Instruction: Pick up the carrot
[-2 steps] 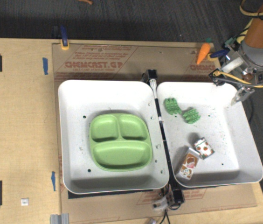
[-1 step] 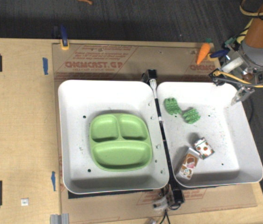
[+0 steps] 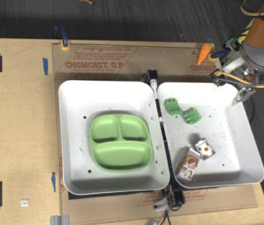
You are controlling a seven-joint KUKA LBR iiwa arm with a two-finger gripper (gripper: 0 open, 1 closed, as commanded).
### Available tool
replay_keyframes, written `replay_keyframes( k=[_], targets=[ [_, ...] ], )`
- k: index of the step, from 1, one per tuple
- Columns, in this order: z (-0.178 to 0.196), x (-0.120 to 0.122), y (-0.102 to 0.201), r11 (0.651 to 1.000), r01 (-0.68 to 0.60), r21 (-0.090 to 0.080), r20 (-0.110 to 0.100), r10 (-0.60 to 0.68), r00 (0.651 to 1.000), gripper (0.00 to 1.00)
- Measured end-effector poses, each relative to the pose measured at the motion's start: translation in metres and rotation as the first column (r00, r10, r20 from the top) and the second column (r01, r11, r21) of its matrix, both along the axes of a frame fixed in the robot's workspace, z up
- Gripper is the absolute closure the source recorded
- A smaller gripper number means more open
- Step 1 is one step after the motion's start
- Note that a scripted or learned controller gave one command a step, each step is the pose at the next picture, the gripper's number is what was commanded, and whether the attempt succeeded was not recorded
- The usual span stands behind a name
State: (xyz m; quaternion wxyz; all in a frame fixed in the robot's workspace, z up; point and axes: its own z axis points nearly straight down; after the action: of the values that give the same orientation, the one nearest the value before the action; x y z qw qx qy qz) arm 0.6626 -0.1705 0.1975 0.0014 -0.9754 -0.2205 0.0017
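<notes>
Task not started, by look of it: small orange carrot with green top (image 3: pixel 204 53) lay on brown cardboard sheet (image 3: pixel 99 60) behind right shallow white bin (image 3: pixel 244 139), outside both bins, untouched. Grey arm's gripper (image 3: pixel 241 81) sat near that bin's back right corner, near carrot but apart; whether claw gripped or released, cannot tell. Left: reach, grasp, lift. Cardboard print read roughly "CHEMCAST GP"

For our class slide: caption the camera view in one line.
Arm beside carrot lying outside right bin.
</notes>
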Motion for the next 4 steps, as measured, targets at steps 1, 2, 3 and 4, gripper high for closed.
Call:
replay_keyframes(
  k=[1, 2, 3, 4],
  targets=[
    [0.000, 0.000, 0.000, 1.000, 0.000, 0.000, 0.000, 0.000, 1.000, 0.00],
    [0.000, 0.000, 0.000, 1.000, 0.000, 0.000, 0.000, 0.000, 1.000, 0.00],
    [0.031, -0.009, -0.004, 0.972, 0.237, -0.002, 0.004, -0.237, 0.972, 0.00],
    [-0.050, -0.003, -0.053, 0.970, 0.242, 0.000, 0.000, -0.242, 0.970, 0.00]
  ],
)
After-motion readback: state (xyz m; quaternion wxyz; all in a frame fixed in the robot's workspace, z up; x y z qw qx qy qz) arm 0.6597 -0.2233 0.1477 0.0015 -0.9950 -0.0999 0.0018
